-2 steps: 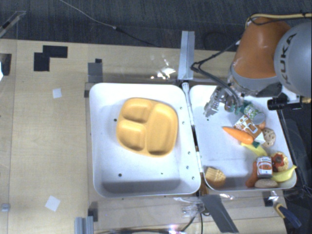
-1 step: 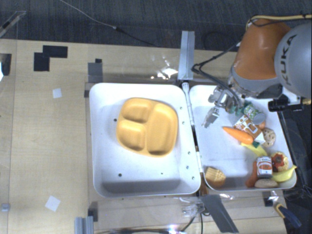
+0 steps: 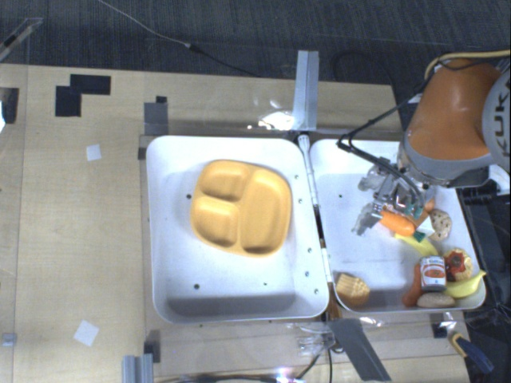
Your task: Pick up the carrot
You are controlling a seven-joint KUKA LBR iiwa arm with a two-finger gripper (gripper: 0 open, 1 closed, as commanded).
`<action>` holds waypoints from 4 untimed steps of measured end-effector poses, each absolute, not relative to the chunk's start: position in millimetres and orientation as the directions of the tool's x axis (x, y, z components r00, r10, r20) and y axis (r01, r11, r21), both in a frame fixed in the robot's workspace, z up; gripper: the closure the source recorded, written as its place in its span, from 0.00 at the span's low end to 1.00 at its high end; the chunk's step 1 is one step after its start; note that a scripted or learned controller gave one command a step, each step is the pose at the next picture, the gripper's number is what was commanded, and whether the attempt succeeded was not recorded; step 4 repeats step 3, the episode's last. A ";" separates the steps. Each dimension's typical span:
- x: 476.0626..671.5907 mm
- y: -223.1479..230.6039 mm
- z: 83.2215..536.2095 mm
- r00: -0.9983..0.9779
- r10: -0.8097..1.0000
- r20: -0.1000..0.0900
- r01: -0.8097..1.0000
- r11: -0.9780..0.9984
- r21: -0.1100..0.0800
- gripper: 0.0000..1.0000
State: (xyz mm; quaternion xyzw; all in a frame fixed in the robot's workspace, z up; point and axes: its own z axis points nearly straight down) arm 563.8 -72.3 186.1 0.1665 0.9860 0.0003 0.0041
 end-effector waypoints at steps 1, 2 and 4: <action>569.2 -128.0 90.1 -0.934 0.357 -0.017 0.357 0.934 0.004 0.00; 572.2 -126.6 102.8 -0.936 0.352 -0.024 0.352 0.936 0.006 1.00; 587.5 -19.5 188.7 -0.864 0.503 -0.010 0.503 0.864 0.010 1.00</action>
